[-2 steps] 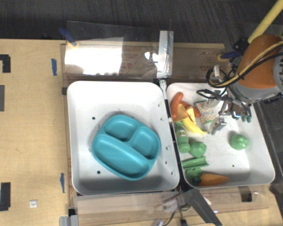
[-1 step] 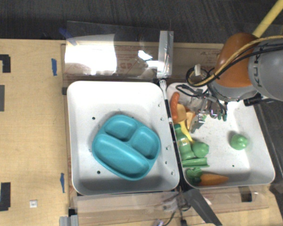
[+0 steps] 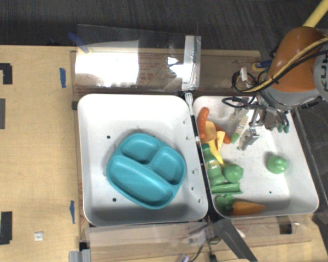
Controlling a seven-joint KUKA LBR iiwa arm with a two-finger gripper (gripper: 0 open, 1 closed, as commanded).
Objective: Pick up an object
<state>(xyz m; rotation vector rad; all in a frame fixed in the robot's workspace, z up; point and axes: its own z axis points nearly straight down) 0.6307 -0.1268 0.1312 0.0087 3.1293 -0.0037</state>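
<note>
Fingers on the gripper point down into the right bin, and from my feed I read them as slightly apart with nothing between them; the tips sit just above the bin floor. Taking the right bin as my landmark: the gripper hangs over its upper middle, with the arm and its orange band coming in across the bin's top right corner. I see a green ball lying alone toward the bin's right side, below and to the right of the gripper and clear of it. Along the bin's left wall runs a heap of toy food: an orange piece at the top, a yellow piece just beside it, green pieces lower down, and a carrot at the bottom edge. Beyond that left wall, the left bin holds a teal tray
</note>
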